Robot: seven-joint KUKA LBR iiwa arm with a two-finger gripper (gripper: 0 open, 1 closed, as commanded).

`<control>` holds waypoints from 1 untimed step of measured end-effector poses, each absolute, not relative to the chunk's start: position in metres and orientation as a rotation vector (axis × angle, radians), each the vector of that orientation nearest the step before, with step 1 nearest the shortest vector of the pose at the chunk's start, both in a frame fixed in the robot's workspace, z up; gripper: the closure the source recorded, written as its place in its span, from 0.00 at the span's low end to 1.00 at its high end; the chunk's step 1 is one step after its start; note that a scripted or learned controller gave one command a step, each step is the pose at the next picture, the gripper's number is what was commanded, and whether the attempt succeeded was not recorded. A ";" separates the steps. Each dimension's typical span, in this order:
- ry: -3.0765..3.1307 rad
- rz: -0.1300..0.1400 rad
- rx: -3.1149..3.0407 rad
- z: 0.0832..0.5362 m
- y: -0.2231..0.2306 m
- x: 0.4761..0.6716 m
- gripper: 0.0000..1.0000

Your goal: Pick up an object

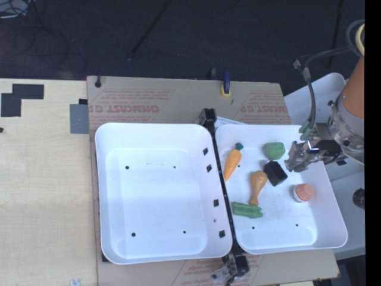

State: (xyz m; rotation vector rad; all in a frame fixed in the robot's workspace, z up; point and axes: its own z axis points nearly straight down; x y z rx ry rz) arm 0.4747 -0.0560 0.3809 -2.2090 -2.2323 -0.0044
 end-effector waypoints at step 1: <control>-2.224 0.007 -2.211 0.334 0.012 0.499 1.00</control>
